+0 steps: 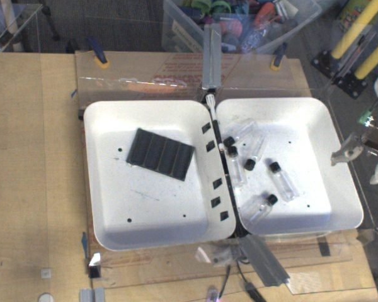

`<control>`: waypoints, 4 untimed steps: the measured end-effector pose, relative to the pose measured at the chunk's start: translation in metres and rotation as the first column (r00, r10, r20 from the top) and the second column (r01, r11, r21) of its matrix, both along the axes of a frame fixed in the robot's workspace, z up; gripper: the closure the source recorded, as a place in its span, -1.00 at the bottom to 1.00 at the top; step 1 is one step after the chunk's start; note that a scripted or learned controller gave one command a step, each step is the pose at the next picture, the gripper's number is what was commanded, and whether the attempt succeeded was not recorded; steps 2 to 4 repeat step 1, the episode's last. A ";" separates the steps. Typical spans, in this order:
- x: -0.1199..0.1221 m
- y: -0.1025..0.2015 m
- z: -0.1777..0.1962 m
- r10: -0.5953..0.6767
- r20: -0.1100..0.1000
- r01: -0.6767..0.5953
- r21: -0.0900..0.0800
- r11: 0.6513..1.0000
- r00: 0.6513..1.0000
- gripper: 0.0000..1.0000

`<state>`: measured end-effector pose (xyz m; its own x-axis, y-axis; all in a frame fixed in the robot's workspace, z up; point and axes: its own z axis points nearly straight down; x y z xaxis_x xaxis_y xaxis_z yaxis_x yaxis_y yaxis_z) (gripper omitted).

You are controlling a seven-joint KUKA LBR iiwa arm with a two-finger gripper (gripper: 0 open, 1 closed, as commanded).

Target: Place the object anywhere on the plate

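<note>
A dark, ribbed rectangular plate (160, 154) lies flat in the left bin (107, 219), toward its back, with nothing on it. Several small clear vials with black caps lie scattered in the left half of the right bin (321, 124): one near the divider (244, 134), one in the middle (283, 181), and one toward the front (259, 207). My gripper (348, 151) hangs at the right rim of the right bin, apart from the vials and far from the plate. Only a grey part of it is visible at the frame's edge.
A narrow divider with black tabs (215, 168) separates the two bins. A clear tub of colourful toys (239, 8) stands behind the bins. Yellow tubes on a dark stand (359, 24) are at the back right. Bare wooden bench (31, 168) lies to the left.
</note>
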<state>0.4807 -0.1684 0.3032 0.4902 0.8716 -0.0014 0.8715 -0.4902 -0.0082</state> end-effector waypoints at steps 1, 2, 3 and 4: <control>0.000 -0.001 0.009 -0.001 -0.001 0.001 -0.001 1.000 1.000 1.00; 0.000 -0.001 0.009 -0.001 -0.001 0.001 -0.001 1.000 1.000 1.00; 0.000 -0.001 0.009 -0.001 -0.001 0.001 -0.001 1.000 1.000 1.00; 0.000 -0.001 0.009 -0.001 -0.001 0.001 -0.001 1.000 1.000 1.00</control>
